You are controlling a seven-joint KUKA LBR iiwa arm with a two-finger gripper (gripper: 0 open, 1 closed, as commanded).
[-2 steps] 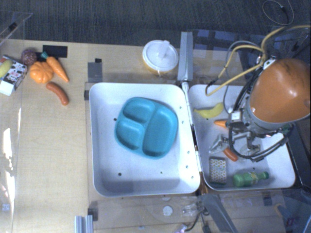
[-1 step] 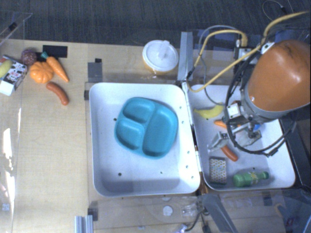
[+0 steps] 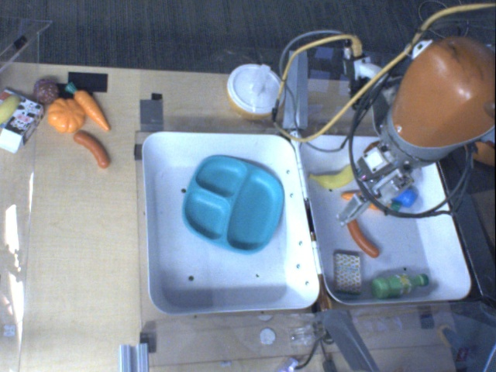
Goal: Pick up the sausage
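Two shallow white bins sit side by side: the left bin (image 3: 163,281) holds a blue divided tray (image 3: 232,201), while the grey arm (image 3: 446,91) with its orange band reaches over the right bin (image 3: 449,281). In the right bin, the gripper (image 3: 370,194) hangs just above the upper end of the sausage (image 3: 363,239); its opening cannot be made out. Smaller items there are a banana (image 3: 333,179), a green bottle (image 3: 398,284) and a grater (image 3: 348,270).
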